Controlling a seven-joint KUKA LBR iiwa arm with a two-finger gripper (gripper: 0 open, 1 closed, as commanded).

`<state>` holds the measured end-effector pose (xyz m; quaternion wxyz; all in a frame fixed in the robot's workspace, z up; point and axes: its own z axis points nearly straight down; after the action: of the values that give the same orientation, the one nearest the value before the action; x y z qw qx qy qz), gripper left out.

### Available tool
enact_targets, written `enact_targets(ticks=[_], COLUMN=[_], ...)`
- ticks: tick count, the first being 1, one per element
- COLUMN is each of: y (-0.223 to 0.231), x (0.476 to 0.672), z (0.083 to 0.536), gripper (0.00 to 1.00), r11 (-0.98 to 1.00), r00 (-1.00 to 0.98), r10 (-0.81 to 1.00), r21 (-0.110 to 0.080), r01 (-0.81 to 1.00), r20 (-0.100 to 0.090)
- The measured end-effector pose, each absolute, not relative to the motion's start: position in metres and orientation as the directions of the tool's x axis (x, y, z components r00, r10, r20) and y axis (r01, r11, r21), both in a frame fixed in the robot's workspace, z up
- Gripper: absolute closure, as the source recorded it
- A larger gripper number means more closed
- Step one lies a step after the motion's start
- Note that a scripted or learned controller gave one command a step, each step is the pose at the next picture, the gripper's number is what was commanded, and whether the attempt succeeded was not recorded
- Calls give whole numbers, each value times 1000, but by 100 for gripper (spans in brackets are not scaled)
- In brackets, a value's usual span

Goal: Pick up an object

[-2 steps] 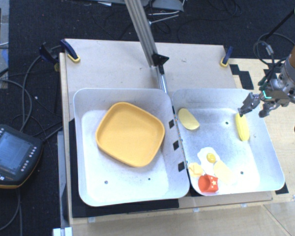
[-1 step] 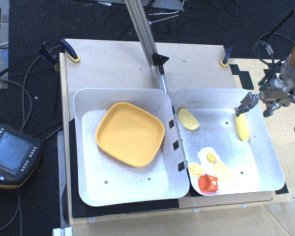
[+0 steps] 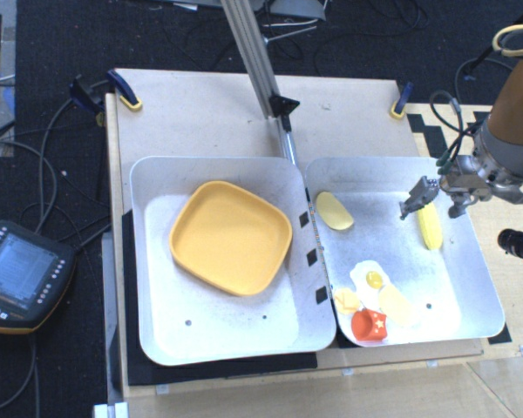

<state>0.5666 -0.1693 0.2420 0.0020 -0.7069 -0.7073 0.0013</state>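
Yellow banana-shaped piece (image 3: 431,227) lies in the right bin (image 3: 471,259), just below the tool (image 3: 436,200), whose two fingers stand apart, clamping nothing; left bin (image 3: 148,233) holds a yellow plate (image 3: 231,236).

Layout, all taken from the divider betw. the 2 bins

I see the divider (image 3: 314,233) running front-to-back mid-bench; left bin (image 3: 157,320) on its left w/ a plate (image 3: 232,236) lying in it, centred, slightly toward the back. Right bin (image 3: 471,277) on its right: chip-shaped piece (image 3: 335,211) just beside the divider toward the back; banana-like piece (image 3: 430,226) well apart from the divider, far right side; fried-egg toy (image 3: 371,279) near the divider toward the front, w/ a tomato-like piece (image 3: 369,324) in front of it, near the front corner. Gripper (image 3: 434,197) above the right bin, just behind the banana-like piece.
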Motion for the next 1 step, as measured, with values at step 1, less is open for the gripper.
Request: enact_targets(ticks=[1], y=[-178], x=[564], z=[184], gripper=[0], r11=[0], r00=[0], r10=[1000], r21=[-5], r01=[1000], r20=[1])
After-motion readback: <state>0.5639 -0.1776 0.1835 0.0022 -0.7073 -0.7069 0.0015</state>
